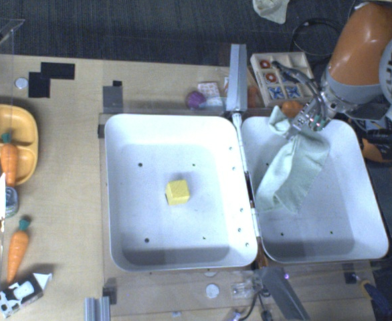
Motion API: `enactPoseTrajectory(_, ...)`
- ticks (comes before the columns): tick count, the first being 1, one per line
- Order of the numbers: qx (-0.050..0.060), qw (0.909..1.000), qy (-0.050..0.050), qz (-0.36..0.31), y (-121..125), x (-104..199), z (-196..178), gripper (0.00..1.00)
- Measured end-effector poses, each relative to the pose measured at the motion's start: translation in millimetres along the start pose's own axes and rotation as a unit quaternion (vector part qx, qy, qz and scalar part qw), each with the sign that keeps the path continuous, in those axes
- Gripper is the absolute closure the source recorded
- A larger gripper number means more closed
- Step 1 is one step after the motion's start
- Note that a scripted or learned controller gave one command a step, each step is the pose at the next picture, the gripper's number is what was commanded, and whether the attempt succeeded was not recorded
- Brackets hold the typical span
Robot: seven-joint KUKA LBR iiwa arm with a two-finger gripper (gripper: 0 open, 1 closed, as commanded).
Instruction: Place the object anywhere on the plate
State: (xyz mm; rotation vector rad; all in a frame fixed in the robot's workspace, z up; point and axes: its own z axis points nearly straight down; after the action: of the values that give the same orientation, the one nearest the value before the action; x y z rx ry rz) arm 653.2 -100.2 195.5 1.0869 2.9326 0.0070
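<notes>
Hand: the arm's two-finger hand [310,121] sits over the far edge of the right shallow white bin [366,209], closed on the top corner of a pale green cloth [291,176].
Cloth: it hangs and trails from the hand down and toward the near-left, its long axis slanting that way; the lower end lies on the bin floor, close to the wall shared with the left bin.
Plate: I cannot pick out a plain plate; the nearest thing to one is a yellow divided plastic tray [9,139] on the counter, far to the left of the hand, beyond the left shallow white bin [129,179].
Key relation: judging by this, the carry would run leftward across both bins.
Counts: two bins; one cloth; one small yellow block [178,192] in the left bin, left of and nearer than the hand; one tray.
</notes>
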Motion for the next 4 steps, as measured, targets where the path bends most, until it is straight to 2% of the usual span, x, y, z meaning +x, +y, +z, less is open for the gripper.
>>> enactPoseTrajectory(1, 0.000, 0.9991, 0.001, 0.043, 60, 40, -43, 1.00)
enactPoseTrajectory(2, 0.001, 0.9992, 0.004, -0.039, 159, 138, -12, 1.00)
enactPoseTrajectory(3, 0.003, 0.9980, 0.005, 0.062, 208, 182, 74, 1.00)
enactPoseTrajectory(4, 0.001, 0.9995, 0.005, -0.032, 227, 234, 53, 1.00)
